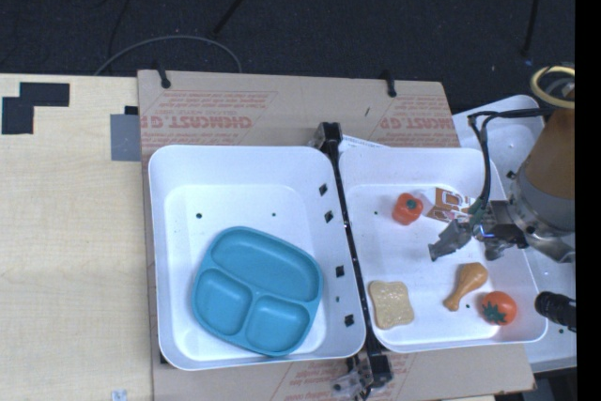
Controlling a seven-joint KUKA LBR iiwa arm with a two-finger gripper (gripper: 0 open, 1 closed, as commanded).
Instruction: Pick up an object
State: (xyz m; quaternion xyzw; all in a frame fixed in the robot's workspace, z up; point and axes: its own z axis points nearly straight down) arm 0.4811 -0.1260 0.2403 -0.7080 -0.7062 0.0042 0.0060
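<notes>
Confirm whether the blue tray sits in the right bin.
No, the blue tray lies in the left bin; the right bin holds small food toys.

The arm (pixel 554 174) is running off the right edge, so most of it is lying out of sight beyond the hand (pixel 460 235). The hand itself is showing as a dark, blurred shape, and whether its fingers are parted or closed is too unclear to tell. Just above the hand, a small printed item (pixel 449 201) is sitting partly under it, too small to identify. Behind the hand, the arm's bulk is covering part of the right bin's (pixel 413 169) rim.
</notes>
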